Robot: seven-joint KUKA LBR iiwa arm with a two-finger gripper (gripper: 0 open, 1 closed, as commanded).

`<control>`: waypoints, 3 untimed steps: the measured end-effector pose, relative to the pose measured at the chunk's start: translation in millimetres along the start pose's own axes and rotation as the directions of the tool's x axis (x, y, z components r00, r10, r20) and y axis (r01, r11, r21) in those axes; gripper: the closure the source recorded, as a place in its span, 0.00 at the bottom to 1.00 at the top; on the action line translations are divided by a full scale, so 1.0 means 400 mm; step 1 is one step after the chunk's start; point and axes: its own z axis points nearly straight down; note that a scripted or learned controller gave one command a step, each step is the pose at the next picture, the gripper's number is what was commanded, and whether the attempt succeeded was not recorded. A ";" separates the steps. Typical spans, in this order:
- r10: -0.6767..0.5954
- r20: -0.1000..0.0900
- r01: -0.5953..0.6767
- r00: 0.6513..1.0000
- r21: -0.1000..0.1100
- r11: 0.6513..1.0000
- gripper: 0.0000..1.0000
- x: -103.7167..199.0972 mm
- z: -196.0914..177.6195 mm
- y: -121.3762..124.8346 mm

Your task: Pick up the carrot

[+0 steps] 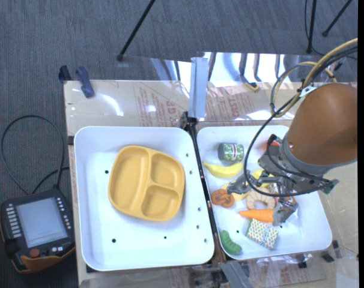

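Observation:
The orange carrot lies flat in the right bin, near its front, with its tip pointing left. My gripper hangs low over the bin at the carrot's right end, under the arm's big orange band. The wrist hides where the gripper meets the carrot, so I cannot tell whether they touch. The carrot rests on the bin floor.
Around the carrot in the right bin are a patterned packet, a green pickle, a brown pretzel, a banana and a green can. The left bin holds a yellow divided plate. A control pendant sits at the far left.

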 end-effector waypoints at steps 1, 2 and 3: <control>-0.116 -0.004 0.116 0.993 -0.009 0.993 0.00 0.073 0.225 -0.005; -0.039 0.004 0.039 0.999 0.003 0.999 0.00 0.158 0.338 -0.072; -0.046 0.003 0.046 0.999 -0.003 0.999 1.00 0.152 0.317 -0.065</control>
